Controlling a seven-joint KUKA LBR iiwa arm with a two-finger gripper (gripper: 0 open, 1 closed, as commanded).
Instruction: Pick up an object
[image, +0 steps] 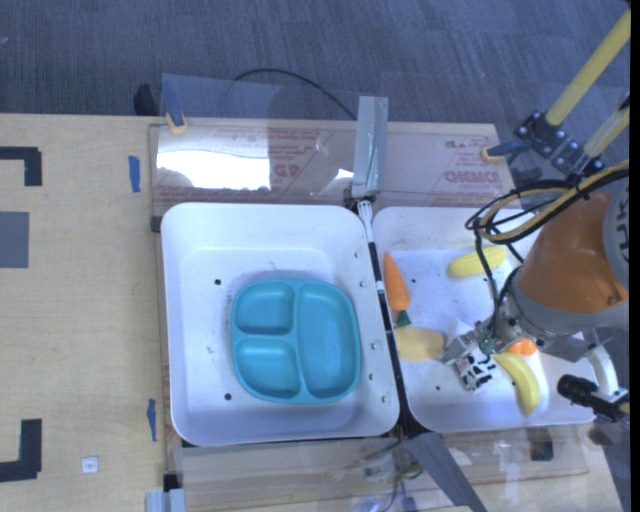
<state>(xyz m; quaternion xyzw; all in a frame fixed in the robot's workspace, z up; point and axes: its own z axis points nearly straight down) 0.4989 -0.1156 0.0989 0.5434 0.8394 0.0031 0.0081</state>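
- You see the arm (575, 260) reaching in from the right, low over the right bin (430, 400).
- Your gripper (475, 362) sits near the bin floor, just beside a pale yellow piece (420, 344); whether it has hold of anything, you cannot tell.
- A banana (526, 382) lies just right of the gripper, with a small orange thing (520, 347) at its upper end.
- A carrot (396, 285) lies along the bin's left wall, and another yellow piece (474, 263) farther back.
- The left bin (200, 400) holds a blue divided plate (295, 338).
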